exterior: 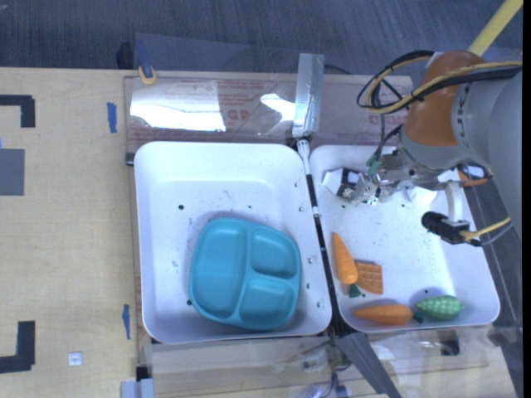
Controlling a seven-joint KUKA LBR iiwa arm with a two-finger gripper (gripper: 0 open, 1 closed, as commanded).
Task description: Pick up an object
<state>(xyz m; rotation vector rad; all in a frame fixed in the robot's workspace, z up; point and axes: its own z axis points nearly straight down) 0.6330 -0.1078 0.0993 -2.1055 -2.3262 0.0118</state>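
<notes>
Carrots and toy food crowd the near edge of the right bin (477, 259): one carrot (344, 258) lies against the divider wall, tilted, with a waffle piece (370, 277) just beside it; a second carrot (383, 313) lies flat along the front wall, its tip near a green corn cob (437, 308). Open floor spreads across the bin's middle and right side. The end effector (371, 185) hangs over the far left corner of that bin, well apart from the food; whether it is open or closed cannot be told. The left bin (166, 172) holds a blue divided tray (246, 272) toward its front, with bare floor behind it.
</notes>
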